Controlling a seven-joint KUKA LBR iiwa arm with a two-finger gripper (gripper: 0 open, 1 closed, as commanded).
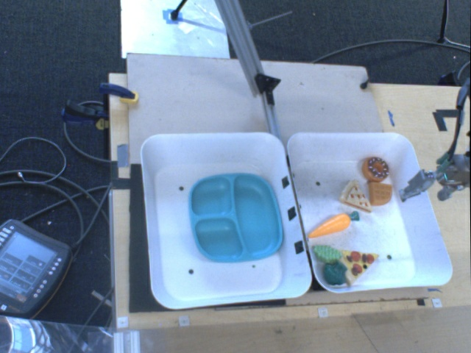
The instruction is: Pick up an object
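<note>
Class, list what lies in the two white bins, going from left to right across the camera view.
Blue divided plate → carrot → cracker wedge → chocolate donut → claw at the right bin's edge.

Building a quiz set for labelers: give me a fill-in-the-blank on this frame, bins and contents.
1. The blue divided plate lies in the ____ bin.
2. The carrot lies in the ____ bin.
3. The doughnut lies at that bin's ____ end, the pizza slice at its near end.
4. The gripper is at the right bin's ____ edge.

Missing words: left; right; far; right
</note>
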